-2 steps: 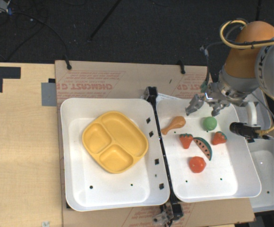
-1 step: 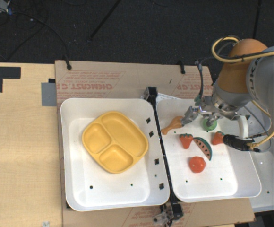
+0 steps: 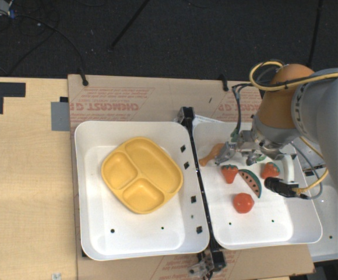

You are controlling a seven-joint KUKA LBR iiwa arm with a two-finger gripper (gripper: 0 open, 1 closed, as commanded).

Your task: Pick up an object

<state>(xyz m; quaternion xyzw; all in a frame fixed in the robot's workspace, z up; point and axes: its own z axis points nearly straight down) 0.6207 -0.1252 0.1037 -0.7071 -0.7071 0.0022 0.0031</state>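
Right bin (image 3: 274,229): watermelon slice (image 3: 251,181) diagonal.

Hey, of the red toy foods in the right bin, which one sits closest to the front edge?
The round red tomato. It lies alone nearest the front, while the strawberry, watermelon slice and other red piece sit farther back by the gripper.

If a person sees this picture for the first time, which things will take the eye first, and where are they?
The yellow tray, with three compartments, stands out most; it lies tilted in the left bin. Next comes the arm, grey with an orange band, reaching from the right over the right bin. Under it lie small bright toy foods: a tomato, a watermelon slice and a strawberry.
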